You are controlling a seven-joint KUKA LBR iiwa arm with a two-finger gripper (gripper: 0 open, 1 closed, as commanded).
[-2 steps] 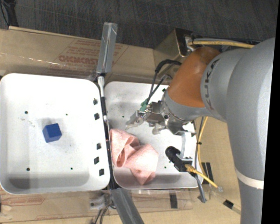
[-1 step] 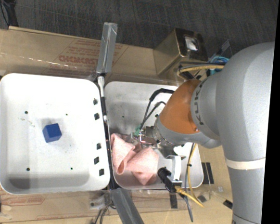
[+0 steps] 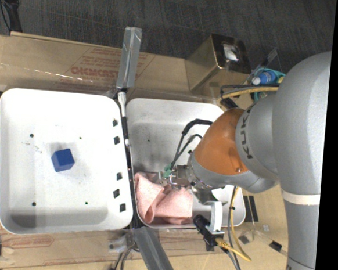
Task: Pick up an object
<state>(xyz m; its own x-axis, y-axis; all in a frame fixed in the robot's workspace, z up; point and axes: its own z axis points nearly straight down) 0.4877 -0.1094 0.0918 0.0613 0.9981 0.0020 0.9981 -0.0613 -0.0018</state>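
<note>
Pink cloth (image 3: 162,205): crumpled, lying in the right bin (image 3: 158,122) at its 6 o'clock end, against the near wall and close to the divider between the bins.

Pincer (image 3: 177,179): at 12 o'clock of the cloth, directly over its upper edge (contact not discernible). State of the pincer: cannot tell, hidden beneath the wrist.

Arm (image 3: 286,123): grey, orange band (image 3: 223,147) above the wrist, entering from 3 o'clock and covering much of the right bin; black cables looping at 12 o'clock of the wrist.

Blue cube (image 3: 63,159): alone in the left bin (image 3: 12,206), near its centre, at 9 o'clock of the cloth, well apart.

Surface (image 3: 58,64): brown cardboard-covered, carrying both bins.

Cardboard box (image 3: 215,62): at 12 o'clock of the right bin.
</note>
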